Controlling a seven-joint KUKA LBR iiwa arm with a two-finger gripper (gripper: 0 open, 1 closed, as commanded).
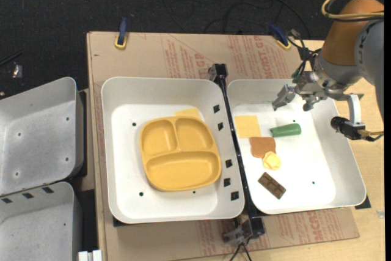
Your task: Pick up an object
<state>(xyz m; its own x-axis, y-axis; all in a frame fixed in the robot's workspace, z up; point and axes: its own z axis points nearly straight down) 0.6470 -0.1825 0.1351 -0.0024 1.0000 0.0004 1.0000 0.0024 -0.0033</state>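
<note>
My gripper (pixel 294 101) hangs over the back of the right bin (pixel 342 162), open, its two fingers spread with nothing between them. Just below and in front of it lies a green cylinder (pixel 285 129). To the left of that sits a pale yellow square (pixel 247 126), then a brown square (pixel 263 145), a small yellow lump (pixel 271 161) and a dark chocolate bar (pixel 271 185) toward the front. The grey arm with its orange band (pixel 348 27) comes in from the upper right.
In the left bin (pixel 122 131) lies a yellow divided plate (pixel 180 153), with a pale yellow piece (pixel 188 112) peeking out behind it. A black divider (pixel 229 137) runs between the bins. Grey panels (pixel 36 131) lie at far left.
</note>
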